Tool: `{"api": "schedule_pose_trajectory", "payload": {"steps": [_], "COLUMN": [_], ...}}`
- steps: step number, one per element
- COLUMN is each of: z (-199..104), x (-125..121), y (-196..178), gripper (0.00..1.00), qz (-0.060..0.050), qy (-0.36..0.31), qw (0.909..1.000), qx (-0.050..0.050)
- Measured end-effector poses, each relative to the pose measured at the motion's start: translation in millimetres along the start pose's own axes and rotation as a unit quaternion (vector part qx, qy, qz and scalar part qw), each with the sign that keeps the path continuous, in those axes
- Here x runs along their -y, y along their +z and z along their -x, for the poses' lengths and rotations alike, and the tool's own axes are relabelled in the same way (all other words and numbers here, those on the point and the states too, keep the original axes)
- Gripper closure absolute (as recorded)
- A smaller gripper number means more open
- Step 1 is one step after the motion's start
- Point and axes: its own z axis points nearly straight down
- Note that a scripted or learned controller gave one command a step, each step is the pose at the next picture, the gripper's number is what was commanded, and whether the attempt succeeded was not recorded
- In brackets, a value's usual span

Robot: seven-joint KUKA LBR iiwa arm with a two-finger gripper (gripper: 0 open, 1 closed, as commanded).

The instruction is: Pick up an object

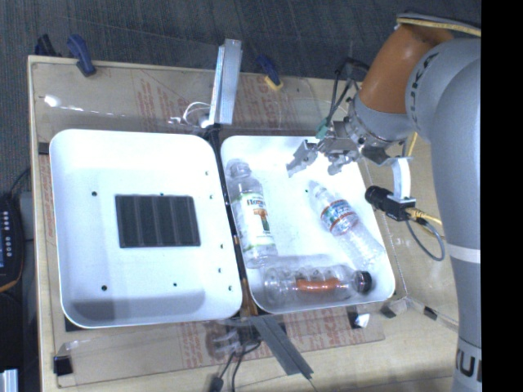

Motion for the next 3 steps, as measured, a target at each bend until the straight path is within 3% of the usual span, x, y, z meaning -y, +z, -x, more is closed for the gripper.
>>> {"api": "schedule_pose_trajectory", "payload": {"steps": [1, 2, 3], "z": [-1.4, -16.2, -16.5], "x": [-0.6, -38.4, -38.3], "y": [-9.9, -99.4, -99.0], "gripper": [1.0, 1.0, 0.0], "qz": [-0.001, 0.002, 0.002], "qy": [-0.003, 0.008, 0.008], "qw": [1.0, 1.0, 1.0], "qx": [0.0, 0.001, 0.001]}}
